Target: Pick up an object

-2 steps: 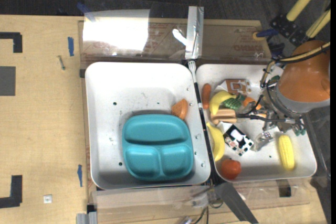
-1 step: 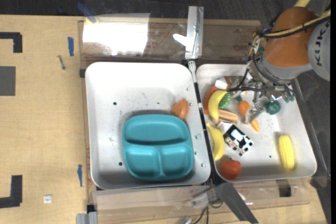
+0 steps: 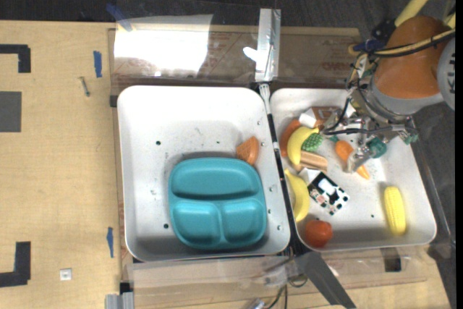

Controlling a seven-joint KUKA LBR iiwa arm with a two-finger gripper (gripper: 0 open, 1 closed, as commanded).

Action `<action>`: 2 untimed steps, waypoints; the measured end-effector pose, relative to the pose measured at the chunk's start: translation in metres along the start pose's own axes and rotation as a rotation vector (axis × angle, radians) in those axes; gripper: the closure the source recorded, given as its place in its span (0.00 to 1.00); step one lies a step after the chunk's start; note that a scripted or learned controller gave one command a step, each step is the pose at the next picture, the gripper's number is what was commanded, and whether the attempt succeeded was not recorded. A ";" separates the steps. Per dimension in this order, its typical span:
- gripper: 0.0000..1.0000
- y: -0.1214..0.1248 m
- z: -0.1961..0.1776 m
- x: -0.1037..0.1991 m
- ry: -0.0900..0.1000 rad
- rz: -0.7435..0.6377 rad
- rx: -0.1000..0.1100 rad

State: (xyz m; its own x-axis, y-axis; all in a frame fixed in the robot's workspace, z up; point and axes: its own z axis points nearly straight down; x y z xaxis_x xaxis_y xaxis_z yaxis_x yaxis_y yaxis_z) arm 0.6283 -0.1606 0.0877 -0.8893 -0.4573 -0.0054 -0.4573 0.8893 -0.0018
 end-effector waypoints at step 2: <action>0.00 0.000 -0.013 -0.004 -0.011 0.000 0.006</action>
State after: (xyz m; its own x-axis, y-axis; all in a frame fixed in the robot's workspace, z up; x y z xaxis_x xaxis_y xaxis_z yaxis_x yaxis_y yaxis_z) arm 0.6319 -0.1592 0.1009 -0.8890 -0.4577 -0.0160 -0.4576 0.8891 -0.0078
